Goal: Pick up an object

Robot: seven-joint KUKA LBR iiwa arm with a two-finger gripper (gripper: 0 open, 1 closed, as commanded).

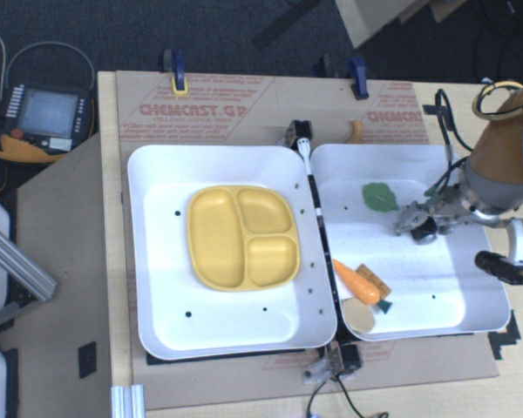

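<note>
The right white bin (471,313) holds a green leafy toy (379,197) near its back, an orange carrot (356,281) at its front left with a small brown piece (373,280) beside it, and a pale round disc (359,317) at the front edge. My gripper (420,225) reaches in from the right and hovers low over the bin's middle, just right of the green toy and apart from it. I see nothing between its fingers.
The left white bin (157,303) carries a yellow three-compartment plate (242,237). Blue clamps (179,70) hold the cardboard backing at the far edge. A tablet (44,111) lies off the bench at left. The arm's orange band (506,146) is at the right.
</note>
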